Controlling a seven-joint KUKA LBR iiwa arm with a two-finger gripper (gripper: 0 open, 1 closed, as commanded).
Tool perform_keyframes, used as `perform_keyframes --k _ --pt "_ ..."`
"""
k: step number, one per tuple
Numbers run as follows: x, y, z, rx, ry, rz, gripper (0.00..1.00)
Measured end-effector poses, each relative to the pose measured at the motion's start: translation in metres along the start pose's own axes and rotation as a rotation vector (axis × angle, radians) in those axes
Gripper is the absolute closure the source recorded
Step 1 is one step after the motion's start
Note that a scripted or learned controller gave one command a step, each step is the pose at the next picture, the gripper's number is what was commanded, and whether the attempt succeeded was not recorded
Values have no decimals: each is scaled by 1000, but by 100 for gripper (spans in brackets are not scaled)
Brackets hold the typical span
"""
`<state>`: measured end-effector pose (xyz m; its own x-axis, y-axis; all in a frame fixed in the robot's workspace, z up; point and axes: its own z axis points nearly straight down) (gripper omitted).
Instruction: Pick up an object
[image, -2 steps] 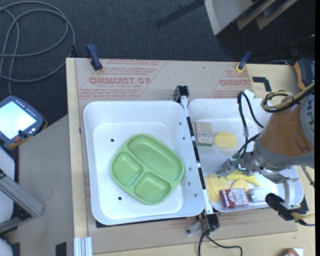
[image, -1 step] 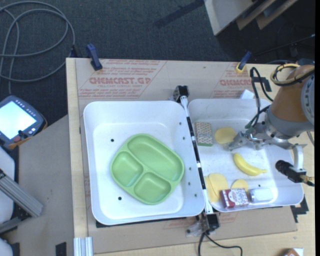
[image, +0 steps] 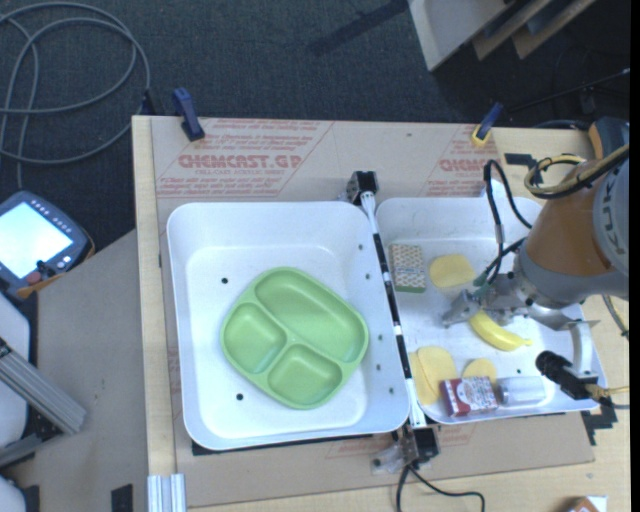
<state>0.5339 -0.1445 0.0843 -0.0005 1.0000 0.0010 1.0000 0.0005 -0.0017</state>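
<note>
The right bin (image: 440, 212) holds several small objects. A yellow banana (image: 500, 334) lies near its middle, just below and right of my gripper (image: 460, 309). A pale yellow piece (image: 450, 270) sits above the gripper, with a speckled block (image: 407, 266) beside it by the bin's left wall. Along the front lie a flat yellow piece (image: 432, 368), a red packet (image: 468, 397), a small yellow bit (image: 479, 368) and a white bottle (image: 522, 390). The gripper hangs low over the bin floor, pointing left, and I see nothing in it.
The left bin (image: 200, 240) carries a green divided plate (image: 294, 337). My arm (image: 565, 245), with its orange band, covers the right bin's right side. A black divider clip (image: 362, 184) sits between the bins at the back. Cables trail near the arm.
</note>
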Motion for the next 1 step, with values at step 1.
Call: perform_keyframes --k 1 --pt "0 0 -10 -2 -1 1 100"
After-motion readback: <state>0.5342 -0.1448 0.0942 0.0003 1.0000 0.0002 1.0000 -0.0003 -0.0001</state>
